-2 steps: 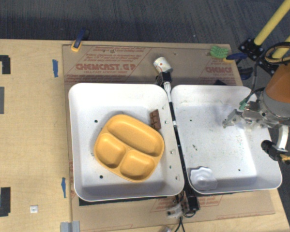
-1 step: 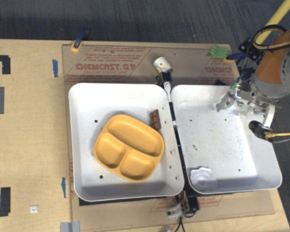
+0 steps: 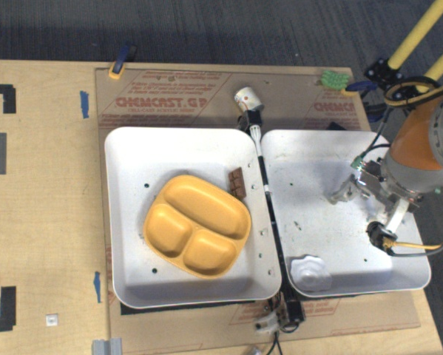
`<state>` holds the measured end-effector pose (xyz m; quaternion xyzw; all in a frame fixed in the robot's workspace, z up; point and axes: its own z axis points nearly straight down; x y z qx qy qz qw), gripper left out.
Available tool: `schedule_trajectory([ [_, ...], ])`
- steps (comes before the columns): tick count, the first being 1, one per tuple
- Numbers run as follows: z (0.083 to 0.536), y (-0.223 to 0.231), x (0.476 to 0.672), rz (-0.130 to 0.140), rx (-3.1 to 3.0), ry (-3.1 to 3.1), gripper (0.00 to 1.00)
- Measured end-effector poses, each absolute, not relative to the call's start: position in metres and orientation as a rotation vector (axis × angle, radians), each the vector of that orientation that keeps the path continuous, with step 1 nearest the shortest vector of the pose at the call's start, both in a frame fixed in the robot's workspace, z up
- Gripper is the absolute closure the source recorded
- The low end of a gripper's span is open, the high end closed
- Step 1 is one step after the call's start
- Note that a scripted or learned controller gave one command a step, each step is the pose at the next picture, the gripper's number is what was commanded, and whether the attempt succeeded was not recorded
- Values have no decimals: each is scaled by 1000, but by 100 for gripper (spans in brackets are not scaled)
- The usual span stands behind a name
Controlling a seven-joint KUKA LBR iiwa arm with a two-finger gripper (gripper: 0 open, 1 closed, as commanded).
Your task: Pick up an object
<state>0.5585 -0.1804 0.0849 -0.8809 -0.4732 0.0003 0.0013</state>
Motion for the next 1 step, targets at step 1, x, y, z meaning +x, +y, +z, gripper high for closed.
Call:
schedule_trajectory([
  [1,85,-177,599,-1,-2604,-1760,0],
])
